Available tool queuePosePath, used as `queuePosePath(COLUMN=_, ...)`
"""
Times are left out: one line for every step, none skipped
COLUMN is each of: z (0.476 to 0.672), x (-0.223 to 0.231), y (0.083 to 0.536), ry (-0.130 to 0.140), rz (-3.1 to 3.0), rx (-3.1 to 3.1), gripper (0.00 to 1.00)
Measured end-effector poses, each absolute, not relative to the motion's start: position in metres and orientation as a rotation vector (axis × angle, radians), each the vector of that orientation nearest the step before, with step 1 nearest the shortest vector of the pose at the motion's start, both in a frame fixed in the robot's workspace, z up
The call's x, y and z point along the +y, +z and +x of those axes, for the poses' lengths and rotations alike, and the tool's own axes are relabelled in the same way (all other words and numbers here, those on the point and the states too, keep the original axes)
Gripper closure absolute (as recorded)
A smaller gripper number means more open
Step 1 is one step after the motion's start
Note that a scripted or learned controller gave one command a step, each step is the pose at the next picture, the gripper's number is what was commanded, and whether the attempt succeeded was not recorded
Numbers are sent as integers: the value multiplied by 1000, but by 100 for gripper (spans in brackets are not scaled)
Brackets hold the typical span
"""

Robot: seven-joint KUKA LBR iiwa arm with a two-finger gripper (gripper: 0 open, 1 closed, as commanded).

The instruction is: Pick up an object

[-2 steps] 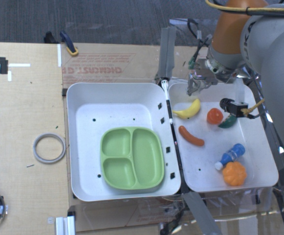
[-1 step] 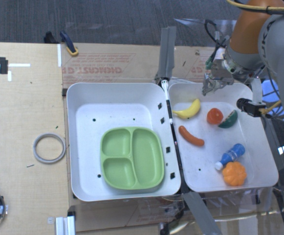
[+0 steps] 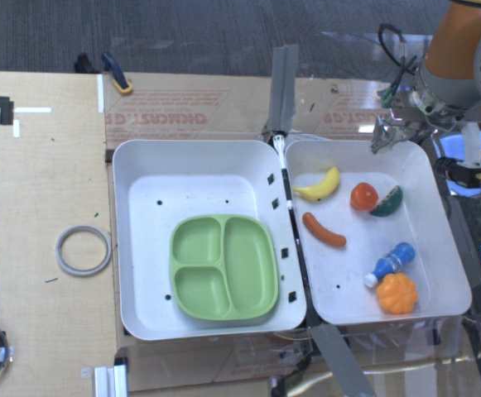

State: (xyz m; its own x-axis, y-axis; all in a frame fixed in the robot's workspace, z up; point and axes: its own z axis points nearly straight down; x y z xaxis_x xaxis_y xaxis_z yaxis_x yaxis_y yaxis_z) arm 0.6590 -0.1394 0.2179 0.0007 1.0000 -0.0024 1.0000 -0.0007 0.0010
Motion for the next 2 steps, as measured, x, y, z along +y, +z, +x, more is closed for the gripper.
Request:
queuePosePath(z=659, x=-40, y=191, ry=-3, rz=2220, rx=2225, gripper=100)
queuePosePath(z=659, x=-35, y=203, ry=-2, rz=2219, rx=2223, gripper=100)
